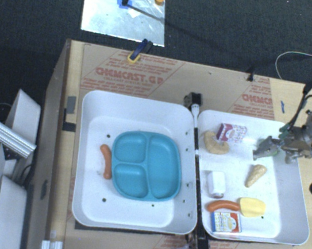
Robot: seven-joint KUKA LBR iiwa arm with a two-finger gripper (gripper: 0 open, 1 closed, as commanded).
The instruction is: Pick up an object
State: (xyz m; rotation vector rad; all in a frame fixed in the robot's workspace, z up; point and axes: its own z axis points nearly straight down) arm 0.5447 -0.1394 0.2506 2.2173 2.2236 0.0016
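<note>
Objects for the pick lay in both bins, none of them lifted. The right bin (pixel 298 220) held seven. A maroon and white carton (pixel 231 132) stood at the far side, just beside a tan bun (pixel 216 143). A beige pastry piece (pixel 256 175) lay near the middle, tilted. A white block (pixel 215 183) lay toward the inner wall. An orange sausage (pixel 223 206) lay with one end touching a yellow block (pixel 252 207). A blue and white carton (pixel 226 222) sat at the near edge, just below the sausage.

The left bin (pixel 96 118) held a blue divided plate (pixel 146 165) and a second sausage (pixel 106 161), which lay just beside the plate's left rim.

The gripper (pixel 264 147) was over the far right part of the right bin, between the maroon carton and the bin's right wall, with the beige pastry piece nearest it on the near side. Nothing was seen in its grasp. Whether it was spread or pressed together could not be told from this angle.
</note>
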